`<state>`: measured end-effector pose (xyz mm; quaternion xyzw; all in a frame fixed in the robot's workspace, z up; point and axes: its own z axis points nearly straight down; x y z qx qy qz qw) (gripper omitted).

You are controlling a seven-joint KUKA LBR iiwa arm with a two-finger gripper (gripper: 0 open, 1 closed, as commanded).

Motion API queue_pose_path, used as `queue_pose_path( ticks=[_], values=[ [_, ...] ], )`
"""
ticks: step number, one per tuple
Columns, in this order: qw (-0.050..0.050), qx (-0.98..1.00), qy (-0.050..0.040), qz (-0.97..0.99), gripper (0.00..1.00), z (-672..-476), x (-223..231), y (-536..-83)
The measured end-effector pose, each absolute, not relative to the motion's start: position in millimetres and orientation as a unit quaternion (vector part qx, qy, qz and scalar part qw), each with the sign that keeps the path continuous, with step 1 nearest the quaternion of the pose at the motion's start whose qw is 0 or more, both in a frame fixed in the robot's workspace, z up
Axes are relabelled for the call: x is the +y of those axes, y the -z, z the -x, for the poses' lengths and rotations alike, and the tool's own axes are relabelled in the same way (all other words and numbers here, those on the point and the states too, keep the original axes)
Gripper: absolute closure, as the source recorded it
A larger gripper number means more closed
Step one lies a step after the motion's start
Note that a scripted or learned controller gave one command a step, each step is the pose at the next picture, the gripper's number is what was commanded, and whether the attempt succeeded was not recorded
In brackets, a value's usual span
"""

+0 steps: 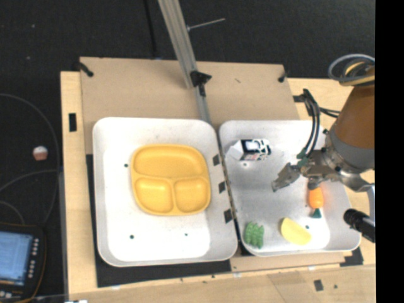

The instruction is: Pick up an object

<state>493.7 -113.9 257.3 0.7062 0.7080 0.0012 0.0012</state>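
The claw hangs over the middle of the right bin, at the end of the grey arm that comes in from the right edge with its orange band above the wrist. One dark finger juts out down and to the left from the wrist over bare white bin floor; from this angle I cannot tell how far the claw is spread, and nothing can be seen caught in it.

Just to the right of the claw, under the wrist, lies an orange carrot toy with a small green tip pointing toward the near edge of the bin. It is close beside the wrist, but whether anything touches it cannot be made out. Nearer the front rim of the same bin rests a yellow lemon-shaped piece, and to its left, near the front left corner, a small green bumpy toy. Toward the back of the bin, up and left of the claw, sits a small black and white object, well apart from the other pieces.

The left bin lies side by side with the right one, their inner rims meeting. In its middle lies a yellow divided plate with one wide section at the back and two smaller ones in front.

Both bins rest on a tan bench. A grey metal pole slants up from between the bins toward the top.
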Motion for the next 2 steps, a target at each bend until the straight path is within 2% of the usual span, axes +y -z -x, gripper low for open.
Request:
queue_pose_path(
  ticks=[1,2],
  values=[
    [0.001,0.707,-0.0014,-0.707,0.00,-493.8,-114,-257],
    [-0.001,0.707,0.0017,-0.707,0.00,-490.9,-117,-195]
  ],
)
